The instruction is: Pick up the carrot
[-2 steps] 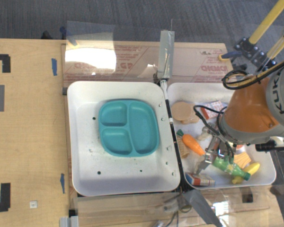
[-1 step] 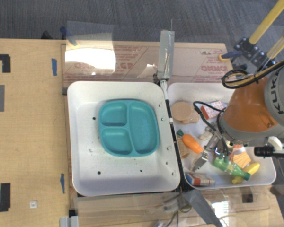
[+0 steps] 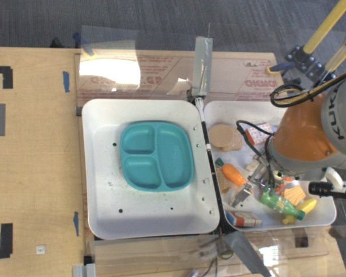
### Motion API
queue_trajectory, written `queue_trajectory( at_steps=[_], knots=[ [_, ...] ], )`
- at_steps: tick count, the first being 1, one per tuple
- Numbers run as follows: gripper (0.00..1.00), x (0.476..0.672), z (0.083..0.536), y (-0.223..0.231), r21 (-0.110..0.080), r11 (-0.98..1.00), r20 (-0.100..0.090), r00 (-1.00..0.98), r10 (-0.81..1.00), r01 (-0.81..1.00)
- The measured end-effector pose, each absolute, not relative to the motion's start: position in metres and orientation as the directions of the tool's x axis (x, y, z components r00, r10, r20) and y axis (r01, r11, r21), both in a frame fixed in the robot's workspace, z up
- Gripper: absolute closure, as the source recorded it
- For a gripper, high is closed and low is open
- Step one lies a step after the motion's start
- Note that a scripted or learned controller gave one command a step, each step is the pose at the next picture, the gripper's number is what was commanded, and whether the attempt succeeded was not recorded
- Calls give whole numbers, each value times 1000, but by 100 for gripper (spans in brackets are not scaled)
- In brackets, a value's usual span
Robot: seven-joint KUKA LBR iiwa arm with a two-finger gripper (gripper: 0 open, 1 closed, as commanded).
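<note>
Just up-left of the claw [image 3: 246, 190] lies the carrot [image 3: 233, 175] — apart, ungripped; claw's state cannot be told — lowered into the right bin [image 3: 328, 215], seemingly for approach.

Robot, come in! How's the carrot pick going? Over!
Gripper low in right bin, just right of carrot. Carrot lying loose on bin floor, not gripped. Green toy and other toy food crowd close by.
</note>
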State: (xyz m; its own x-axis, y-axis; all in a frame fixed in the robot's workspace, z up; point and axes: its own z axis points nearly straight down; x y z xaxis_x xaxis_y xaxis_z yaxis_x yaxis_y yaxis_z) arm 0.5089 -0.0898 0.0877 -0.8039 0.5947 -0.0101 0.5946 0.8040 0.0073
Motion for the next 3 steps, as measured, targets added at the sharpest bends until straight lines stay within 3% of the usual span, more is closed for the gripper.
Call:
queue_trajectory(
  at_steps=[1, 2, 3],
  knots=[
    [100, 513, 102, -90, 13, 804, -23, -804, 594, 594],
    [100, 542, 186, -81, 4, 626, -5, -626, 779, 779],
    [0, 541, 185, -81, 2, 626, -3, -626, 780, 780]
  ],
)
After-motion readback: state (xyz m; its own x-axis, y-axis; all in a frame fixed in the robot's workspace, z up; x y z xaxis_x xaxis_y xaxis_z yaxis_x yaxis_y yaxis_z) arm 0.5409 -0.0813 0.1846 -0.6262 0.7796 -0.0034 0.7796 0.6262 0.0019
